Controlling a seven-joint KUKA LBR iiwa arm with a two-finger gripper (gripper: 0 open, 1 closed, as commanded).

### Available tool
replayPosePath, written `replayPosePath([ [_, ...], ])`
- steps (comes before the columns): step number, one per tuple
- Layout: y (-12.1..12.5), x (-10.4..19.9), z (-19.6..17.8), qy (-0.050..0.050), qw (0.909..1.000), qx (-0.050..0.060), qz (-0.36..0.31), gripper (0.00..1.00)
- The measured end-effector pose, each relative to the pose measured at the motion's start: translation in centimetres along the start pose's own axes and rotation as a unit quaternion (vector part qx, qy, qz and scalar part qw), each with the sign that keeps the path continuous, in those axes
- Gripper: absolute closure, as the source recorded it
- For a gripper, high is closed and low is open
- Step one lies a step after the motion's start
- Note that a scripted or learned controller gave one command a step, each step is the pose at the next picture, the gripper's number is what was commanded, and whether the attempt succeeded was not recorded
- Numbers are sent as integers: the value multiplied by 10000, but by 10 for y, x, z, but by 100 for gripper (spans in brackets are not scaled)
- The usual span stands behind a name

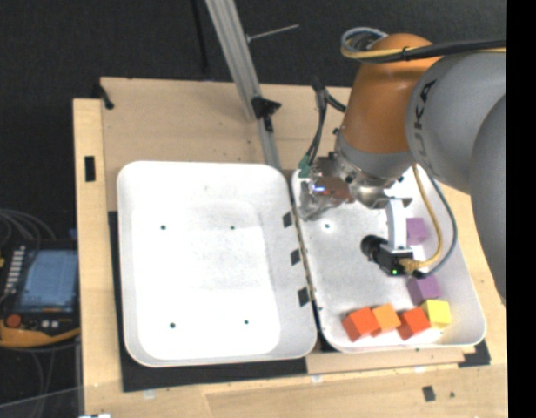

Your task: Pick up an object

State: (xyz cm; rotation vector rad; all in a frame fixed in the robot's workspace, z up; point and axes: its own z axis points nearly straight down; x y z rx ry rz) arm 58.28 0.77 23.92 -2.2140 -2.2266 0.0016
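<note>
- Pincer (322,192) sits low over the right bin (338,259), close to that bin's far left corner, just beside the rim it shares with the left bin (207,259); it is a small metallic cluster under the wrist, and I cannot tell how it is set or whether anything sits in it.
- Arm (425,85) comes in from the right edge of the counter (164,120), grey with an orange band (385,103) above the wrist, and covers much of the right bin's far end.
- Blocks, the things to pick, lie well apart from the pincer, toward the right bin's near and right sides.
- Along the near edge of the right bin: a dark orange block (362,322), a lighter orange block (387,317) touching it, then a red-orange block (415,322) and a yellow block (438,312) at the near right corner.
- Purple block (425,288) lies just beyond the yellow one; another purple block (417,230) lies farther along the right side, beside a white part of the arm's attachment.
- Black fitting (378,251) with a green light hangs over the middle of the right bin, with a yellow cable (433,233) looping by it.
- Metal pole (242,68) slants over the counter's far side.
- Blue-screened device (46,281) sits off the counter's left edge.
</note>
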Motion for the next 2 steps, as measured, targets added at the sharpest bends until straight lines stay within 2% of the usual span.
replayPosePath([
  [1,-18,46,-8,9,10000,-7,-10,100],
  [2,-44,79,-1,1,10000,-1,-1,100],
])
